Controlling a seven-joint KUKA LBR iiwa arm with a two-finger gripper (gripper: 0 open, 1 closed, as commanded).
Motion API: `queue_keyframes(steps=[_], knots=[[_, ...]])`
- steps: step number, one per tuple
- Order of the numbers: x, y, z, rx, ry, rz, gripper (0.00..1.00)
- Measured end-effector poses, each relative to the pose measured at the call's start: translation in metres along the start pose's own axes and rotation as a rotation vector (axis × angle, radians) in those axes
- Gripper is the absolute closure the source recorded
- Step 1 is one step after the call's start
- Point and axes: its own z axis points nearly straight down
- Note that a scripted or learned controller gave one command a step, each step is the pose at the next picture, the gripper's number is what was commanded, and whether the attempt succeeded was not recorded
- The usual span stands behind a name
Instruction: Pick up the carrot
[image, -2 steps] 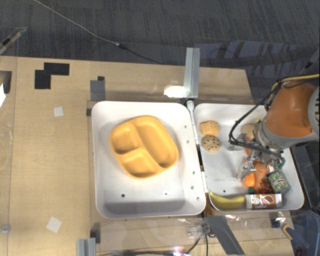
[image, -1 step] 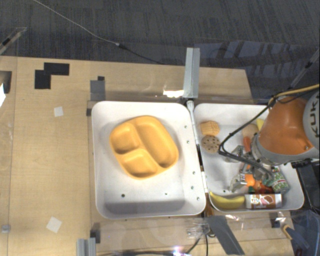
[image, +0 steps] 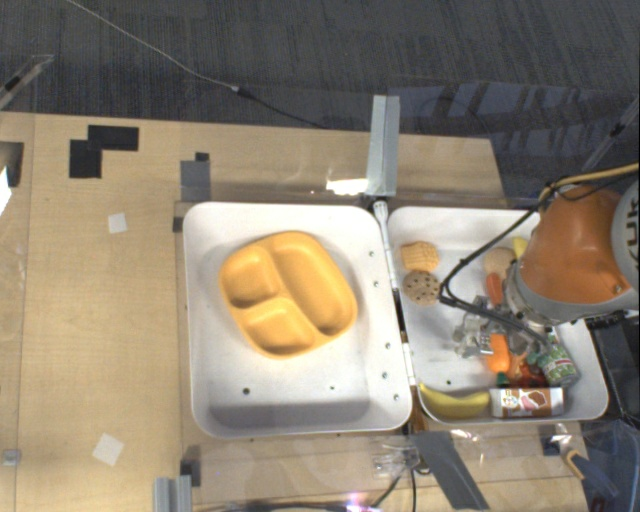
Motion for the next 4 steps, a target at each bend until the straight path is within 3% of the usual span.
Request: queue_keyframes(steps=[1,3,4], knots=[[0.014,0.054,-0.085,-0.001,0.014,0.264,1.00],[0.009,0.055,-0.107,-0.002,-0.002,0.253,1.00],[0.040,0.093,-0.083,-0.001,0.020,0.191,1.00]])
